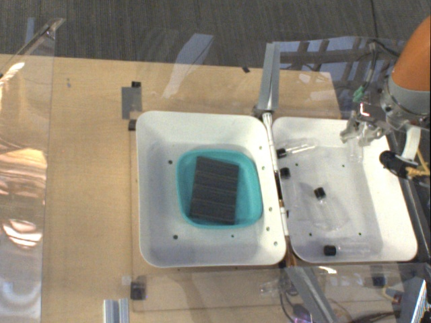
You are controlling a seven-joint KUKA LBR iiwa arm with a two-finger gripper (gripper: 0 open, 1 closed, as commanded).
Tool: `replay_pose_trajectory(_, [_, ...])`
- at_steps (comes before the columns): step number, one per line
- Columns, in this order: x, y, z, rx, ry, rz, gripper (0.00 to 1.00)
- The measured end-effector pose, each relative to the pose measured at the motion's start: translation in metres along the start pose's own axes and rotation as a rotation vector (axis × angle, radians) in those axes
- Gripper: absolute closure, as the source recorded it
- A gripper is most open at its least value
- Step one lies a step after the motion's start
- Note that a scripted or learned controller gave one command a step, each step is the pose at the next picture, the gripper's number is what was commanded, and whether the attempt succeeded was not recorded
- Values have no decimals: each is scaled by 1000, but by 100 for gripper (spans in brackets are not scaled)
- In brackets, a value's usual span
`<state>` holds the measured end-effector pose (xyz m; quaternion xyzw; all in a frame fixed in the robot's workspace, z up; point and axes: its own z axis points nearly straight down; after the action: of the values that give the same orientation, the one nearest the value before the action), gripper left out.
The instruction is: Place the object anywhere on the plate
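Two white bins: left bin [151, 200] at 9 o'clock, right bin [394, 237] at 3 o'clock, on a wooden bench [74, 180].

I see a dark ribbed block [215, 191] lying on the teal plate [250, 200] inside the left white bin [156, 200]. At the frame's upper right, the gripper [363, 132] hangs over the right bin [377, 214].
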<state>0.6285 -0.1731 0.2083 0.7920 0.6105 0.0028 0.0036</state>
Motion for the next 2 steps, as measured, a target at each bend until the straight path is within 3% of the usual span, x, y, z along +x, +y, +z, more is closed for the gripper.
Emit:
replay_pose_trajectory(1, [20, -96, 69, 7, 1, -35, 100])
replay_pose_trajectory(2, [82, -129, 22, 2, 2, -145, 100])
